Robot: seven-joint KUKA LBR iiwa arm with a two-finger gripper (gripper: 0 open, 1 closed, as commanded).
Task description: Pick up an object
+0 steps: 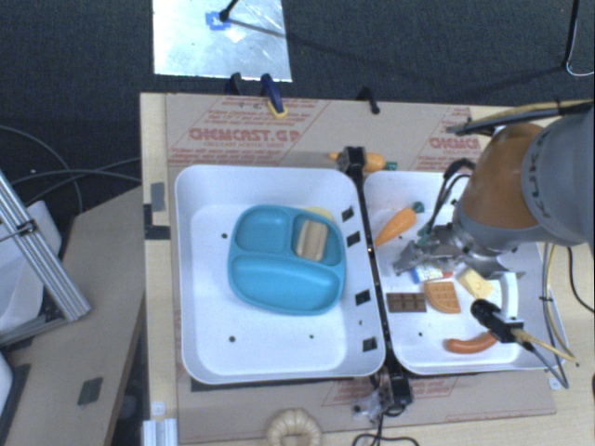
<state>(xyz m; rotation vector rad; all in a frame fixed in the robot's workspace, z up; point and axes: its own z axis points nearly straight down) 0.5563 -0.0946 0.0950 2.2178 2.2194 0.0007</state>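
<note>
The gripper [416,252] is down inside the right-hand white bin [409,337], roughly in the middle of it. Honestly can't tell whether it's released or clenched on anything, the angle just doesn't give that away. The grey arm with the orange band [507,189] comes in over the bin's outer edge.

Right under the gripper, touching or just about, there's a small flat white item with blue and red bits on it [429,273], too small to tell what it is. Just beside the gripper, toward the bin's far edge, lies an orange toy carrot [398,224], tilted, pointing at the wall shared with the other bin.

Toward the near edge there's a dark brown chocolate-bar piece [406,302], and next to it, pretty much touching, a tan waffle-looking square [443,296]. A pale yellow cheese wedge [475,283] sits just past that, closer to the outer edge. Down by the near outer corner lies a reddish-orange toy sausage [468,345]. So all the pickable stuff on this side is still on the bin floor.

The left-hand white bin [214,323] has a blue divided plastic plate [279,282] in its centre, with a tan bread-like chunk [311,240] in the plate's smaller compartment and a pale yellow piece [321,215] peeking out beyond the plate's far rim.

Both bins sit on a brown cardboard sheet with red lettering [242,133], and a blue-and-yellow clamp [272,96] is at the sheet's far edge.
</note>
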